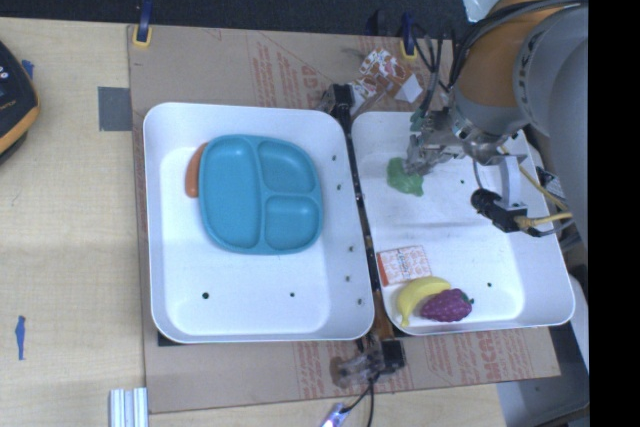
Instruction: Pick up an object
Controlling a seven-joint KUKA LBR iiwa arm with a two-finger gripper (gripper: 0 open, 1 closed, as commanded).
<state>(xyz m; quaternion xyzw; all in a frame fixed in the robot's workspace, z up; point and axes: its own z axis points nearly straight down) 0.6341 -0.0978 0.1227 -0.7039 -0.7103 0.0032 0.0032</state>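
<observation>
Looking down on the bench point(70, 245), I see two shallow white bins side by side on a sheet of brown cardboard point(250, 65).

The left bin point(180, 295) holds a blue divided plate point(262, 194) with three compartments, lying flat toward the far side of the bin. An orange thing point(191, 171) pokes out from under the plate's left edge, touching it; what it is I cannot tell. The near half of this bin's floor is bare white.

The right bin point(520, 275) holds more. A small green object point(406, 177) lies in the far left part of the bin, near the wall that meets the other bin. The gripper point(425, 153) sits right over it, coming off the grey arm point(560, 75) with its orange band, which reaches in from the right. Whether the tool is clenched on the green object or released I cannot tell; the tips are too small and dark against it. A black piece of the wrist hardware point(497, 208) hangs over the middle of the bin floor.

At the near left corner of the right bin lies a small white and red packet point(404, 264). Just beside it, nearer to me, a yellow banana point(418, 294) rests touching a purple fruit point(446, 306).

A yellow and black device point(15, 105) lies on the bench at the far left, well apart from the bins.
</observation>
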